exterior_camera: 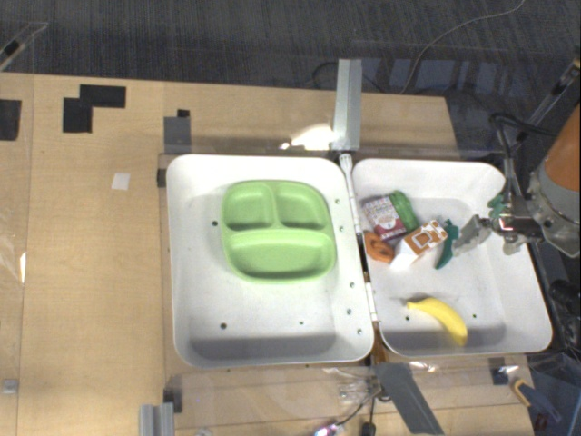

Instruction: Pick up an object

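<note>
Reaching in from the right over the right bin [536, 334], gripper [474, 232] low above the bin's right-hand part, grey fingers pointing left toward the cluster of objects; whether open or closed cannot be told, nothing visibly between the fingers. Just left of the gripper, nearly touching its tips, a dark green tool-like piece [448, 251] lying at a slant. Beside that, further left of the gripper, a small orange-and-white carton [424, 240], tilted. Further left again, a purple-and-white packet [382, 216] with a dark green object [403, 210] against its upper right edge. Below the packet, near the bin's left wall, an orange rounded object [379, 249]. Below and slightly left of the gripper, well apart from it, a yellow banana [439, 318] lying near the bin's front wall, clear of the cluster. Above the gripper to the right, the arm's wrist with grey body and orange band [565, 157] at the view's edge. Far left of the gripper, beyond the divider between the two bins, the left bin [195, 325] bearing a light green compartment tray [277, 228] roughly at its middle, three sections visible: two small at the top, one wide below. Around both bins, a wooden bench top [82, 243] with black squares [91, 105] near its far left corner.
</note>
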Controlling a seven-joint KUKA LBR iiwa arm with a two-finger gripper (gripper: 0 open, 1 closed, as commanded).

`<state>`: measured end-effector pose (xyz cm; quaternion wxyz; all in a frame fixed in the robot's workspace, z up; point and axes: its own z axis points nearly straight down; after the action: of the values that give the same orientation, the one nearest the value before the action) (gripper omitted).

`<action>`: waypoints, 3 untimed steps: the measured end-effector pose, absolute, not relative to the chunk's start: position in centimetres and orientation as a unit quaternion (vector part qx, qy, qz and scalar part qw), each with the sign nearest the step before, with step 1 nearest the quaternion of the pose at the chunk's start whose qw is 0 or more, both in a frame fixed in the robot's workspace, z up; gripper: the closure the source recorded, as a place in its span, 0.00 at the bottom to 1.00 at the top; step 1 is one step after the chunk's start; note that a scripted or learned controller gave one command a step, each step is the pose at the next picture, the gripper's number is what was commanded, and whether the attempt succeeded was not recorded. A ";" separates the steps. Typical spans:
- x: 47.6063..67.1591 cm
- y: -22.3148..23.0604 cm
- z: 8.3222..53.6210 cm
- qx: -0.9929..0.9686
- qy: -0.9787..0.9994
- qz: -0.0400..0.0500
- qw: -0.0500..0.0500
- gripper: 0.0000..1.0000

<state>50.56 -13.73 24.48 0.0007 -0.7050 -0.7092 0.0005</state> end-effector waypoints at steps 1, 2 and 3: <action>56.7 -13.6 15.5 -0.647 -0.763 0.000 0.001 0.00; 60.0 -14.4 10.4 -0.621 -0.784 -0.001 -0.001 0.00; 60.1 -20.7 9.0 -0.631 -0.776 -0.003 -0.006 0.00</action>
<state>60.06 -20.71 8.95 -0.0063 -0.6308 -0.7759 -0.0032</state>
